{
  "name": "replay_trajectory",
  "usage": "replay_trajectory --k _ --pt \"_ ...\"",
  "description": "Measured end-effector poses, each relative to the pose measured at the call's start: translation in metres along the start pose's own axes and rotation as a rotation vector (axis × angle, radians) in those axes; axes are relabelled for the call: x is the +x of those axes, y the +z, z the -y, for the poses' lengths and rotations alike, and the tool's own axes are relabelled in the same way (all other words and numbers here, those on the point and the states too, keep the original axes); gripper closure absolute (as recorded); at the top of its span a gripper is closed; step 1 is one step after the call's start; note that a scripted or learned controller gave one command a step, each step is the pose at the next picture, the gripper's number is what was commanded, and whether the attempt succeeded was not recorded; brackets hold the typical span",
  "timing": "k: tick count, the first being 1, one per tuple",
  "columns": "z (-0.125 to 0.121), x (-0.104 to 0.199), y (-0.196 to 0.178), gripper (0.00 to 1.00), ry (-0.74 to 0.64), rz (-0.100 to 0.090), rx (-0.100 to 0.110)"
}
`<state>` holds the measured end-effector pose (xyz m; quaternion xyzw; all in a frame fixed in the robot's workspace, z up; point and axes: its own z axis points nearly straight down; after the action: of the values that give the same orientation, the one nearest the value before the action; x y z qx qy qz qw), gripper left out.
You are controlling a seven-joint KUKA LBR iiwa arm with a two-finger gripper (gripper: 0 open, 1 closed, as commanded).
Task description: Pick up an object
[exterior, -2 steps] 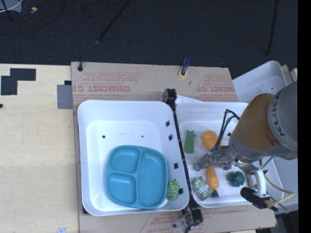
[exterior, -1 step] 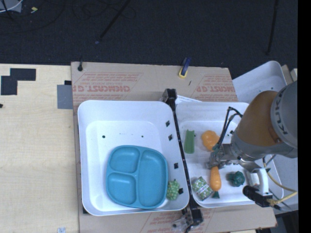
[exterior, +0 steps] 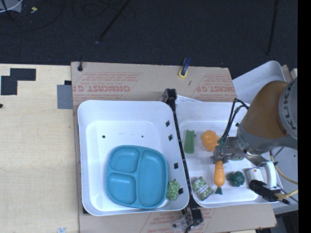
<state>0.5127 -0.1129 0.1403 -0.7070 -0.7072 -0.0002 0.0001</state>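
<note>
Pincer (exterior: 222, 155) sits low in the right bin (exterior: 204, 111), over the middle of its floor. Whether it is spread or pressed together: cannot tell, wrist body hides the tips.

Nearest candidate: carrot (exterior: 219, 173), directly at 6 o'clock from the pincer, its top end touching or just under the tips. Long axis runs 12-to-6, nearly vertical in the camera view. Orange ball (exterior: 210, 140) lies at 10 o'clock, just beside.

Judgement: a closing line across 9-to-3 would suit the carrot's axis.
</note>
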Motion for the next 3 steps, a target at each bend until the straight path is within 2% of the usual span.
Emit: replay_trajectory --k 2,3 --pt "0.004 0.000 -0.090 1.00 0.000 0.000 -0.002" --pt "-0.017 0.046 -0.098 1.00 -0.004 -0.001 0.001"
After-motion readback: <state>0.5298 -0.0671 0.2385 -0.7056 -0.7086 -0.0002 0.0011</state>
